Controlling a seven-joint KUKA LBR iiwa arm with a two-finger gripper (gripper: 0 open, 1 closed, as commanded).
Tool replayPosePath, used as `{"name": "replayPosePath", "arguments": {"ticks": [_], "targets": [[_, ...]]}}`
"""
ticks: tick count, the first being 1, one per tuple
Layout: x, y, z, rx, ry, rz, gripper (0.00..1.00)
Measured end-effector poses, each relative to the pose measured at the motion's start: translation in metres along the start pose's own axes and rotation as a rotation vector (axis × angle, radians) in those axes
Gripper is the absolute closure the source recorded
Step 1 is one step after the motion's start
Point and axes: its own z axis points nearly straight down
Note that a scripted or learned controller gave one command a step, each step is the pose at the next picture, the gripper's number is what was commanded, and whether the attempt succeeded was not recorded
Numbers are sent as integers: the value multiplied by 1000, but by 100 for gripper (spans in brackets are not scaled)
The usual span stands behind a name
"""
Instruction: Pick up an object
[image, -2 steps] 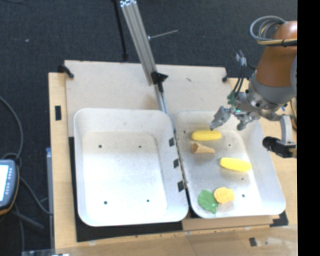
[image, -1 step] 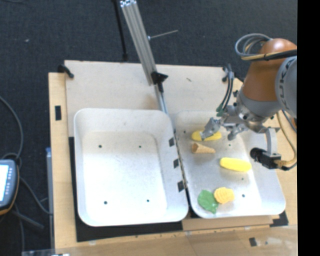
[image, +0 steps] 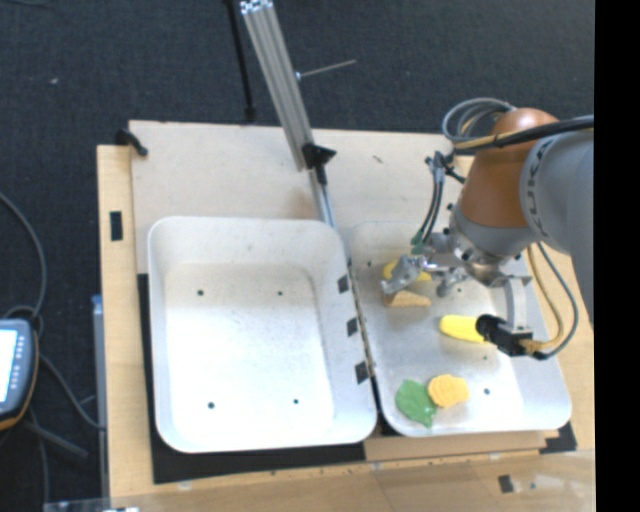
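KUKA arm over right bin (image: 540, 400) | gripper (image: 408, 275) low at bin's 11 o'clock, finger spread impossible to tell | tan wedge (image: 408, 298) just beneath, unheld | judgement: centre on wedge, descend squarely, avoid yellow piece (image: 460, 327) at 3 o'clock.

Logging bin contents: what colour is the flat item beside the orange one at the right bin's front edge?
Green, touching the orange piece; clear in the camera view.

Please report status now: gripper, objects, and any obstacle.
Gripper low in right white bin, over tan wedge-shaped block. Yellow banana-shaped toy beside it. Nothing blocking.
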Motion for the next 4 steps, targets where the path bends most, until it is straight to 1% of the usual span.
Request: {"name": "replayPosePath", "arguments": {"ticks": [1,2,3,4], "targets": [[3,3,44,-1,0,3,0],[1,4,30,-9,0,11,100],[-7,-1,-30,-12,-1,2,100],[-8,0,-55,-9,0,-2,100]]}}
